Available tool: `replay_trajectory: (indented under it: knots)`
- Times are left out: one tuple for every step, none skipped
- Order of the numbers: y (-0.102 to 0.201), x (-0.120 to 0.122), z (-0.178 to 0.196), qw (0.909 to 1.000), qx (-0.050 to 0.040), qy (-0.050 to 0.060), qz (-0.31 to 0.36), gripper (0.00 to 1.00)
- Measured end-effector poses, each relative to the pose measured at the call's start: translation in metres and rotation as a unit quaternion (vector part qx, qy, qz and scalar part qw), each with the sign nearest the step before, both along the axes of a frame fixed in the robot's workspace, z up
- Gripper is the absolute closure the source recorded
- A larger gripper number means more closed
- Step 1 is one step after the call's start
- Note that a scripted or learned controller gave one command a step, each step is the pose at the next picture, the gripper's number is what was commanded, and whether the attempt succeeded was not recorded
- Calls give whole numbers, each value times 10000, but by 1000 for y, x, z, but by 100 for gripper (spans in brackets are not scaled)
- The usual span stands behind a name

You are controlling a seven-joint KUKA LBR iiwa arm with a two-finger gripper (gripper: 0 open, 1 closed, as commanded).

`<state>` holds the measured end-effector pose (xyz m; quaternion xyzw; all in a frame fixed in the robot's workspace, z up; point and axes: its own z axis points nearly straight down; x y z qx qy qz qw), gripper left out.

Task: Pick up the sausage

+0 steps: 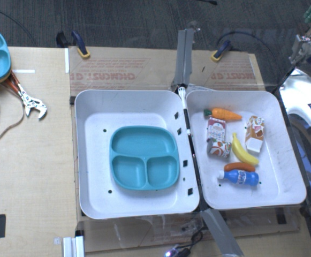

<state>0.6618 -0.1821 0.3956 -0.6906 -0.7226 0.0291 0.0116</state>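
The sausage lay in the right bin, wedged between the banana and the blue bottle. Jaw state could not be told. A narrow, lengthwise-straddling approach seemed advisable.

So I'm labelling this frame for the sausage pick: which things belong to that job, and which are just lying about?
Belongs to the job:
- sausage, lying in the right bin between the banana and the bottle

Just lying about:
- carrot
- banana
- blue bottle
- two small cartons
- teal divided plate in the left bin
- wrench on the bench
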Motion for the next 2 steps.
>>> replay_trajectory:
  knots:
    - [0,1,5,10000,-7,25,13,100]
    - [1,3,11,10000,-13,52,26,100]
